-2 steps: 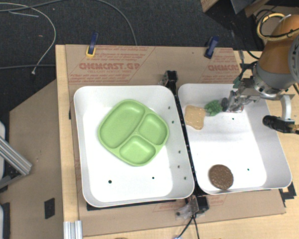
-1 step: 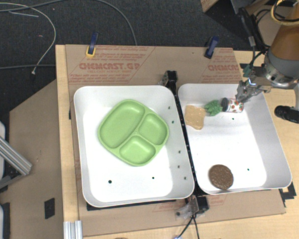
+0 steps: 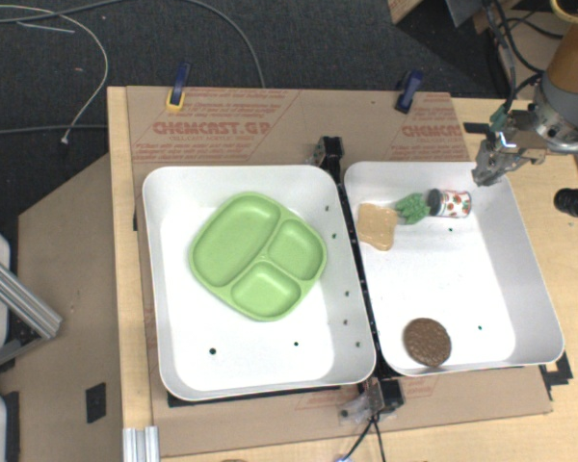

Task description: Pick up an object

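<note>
In the right bin (image 3: 520, 258) lie a tan slice of bread (image 3: 376, 226), a green toy (image 3: 412, 207) and a small white can with red dots (image 3: 455, 203), all near the back wall. A brown round cookie (image 3: 428, 342) rests near the front edge. My gripper (image 3: 488, 169) hovers over the bin's back right corner, just right of the can and apart from it, with nothing seen held in it.
The left bin (image 3: 173, 335) holds a green three-compartment plate (image 3: 258, 255). A black clamp (image 3: 328, 151) sits between the bins at the back. Two blue clips (image 3: 180, 87) (image 3: 407, 91) hold the cardboard base. The arm's grey body (image 3: 565, 114) comes in from the right.
</note>
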Controlling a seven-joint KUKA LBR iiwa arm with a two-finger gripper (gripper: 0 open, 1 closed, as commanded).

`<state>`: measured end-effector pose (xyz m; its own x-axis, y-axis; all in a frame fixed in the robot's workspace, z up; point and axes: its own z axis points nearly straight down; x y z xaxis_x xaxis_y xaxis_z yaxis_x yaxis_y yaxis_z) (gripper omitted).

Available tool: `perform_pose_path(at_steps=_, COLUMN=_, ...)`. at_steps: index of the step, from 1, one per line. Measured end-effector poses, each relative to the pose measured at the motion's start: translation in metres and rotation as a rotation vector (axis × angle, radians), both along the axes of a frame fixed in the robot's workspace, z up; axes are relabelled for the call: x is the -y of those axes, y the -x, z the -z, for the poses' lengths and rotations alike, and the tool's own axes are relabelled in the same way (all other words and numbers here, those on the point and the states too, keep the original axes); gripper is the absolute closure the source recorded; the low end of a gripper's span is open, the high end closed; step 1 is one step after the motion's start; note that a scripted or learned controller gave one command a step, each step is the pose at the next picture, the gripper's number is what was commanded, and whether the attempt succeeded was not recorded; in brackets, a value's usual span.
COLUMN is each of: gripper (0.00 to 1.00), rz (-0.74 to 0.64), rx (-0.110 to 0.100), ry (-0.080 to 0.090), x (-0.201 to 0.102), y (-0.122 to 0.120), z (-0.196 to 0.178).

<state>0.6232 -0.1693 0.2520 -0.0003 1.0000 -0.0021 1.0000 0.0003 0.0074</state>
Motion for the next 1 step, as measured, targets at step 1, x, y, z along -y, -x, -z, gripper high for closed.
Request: perform_pose_path(at_steps=1, gripper=1.0, rz=-0.006, rx=-0.009, ry=-0.006, x=-0.0572, y=0.0168, z=-0.0061)
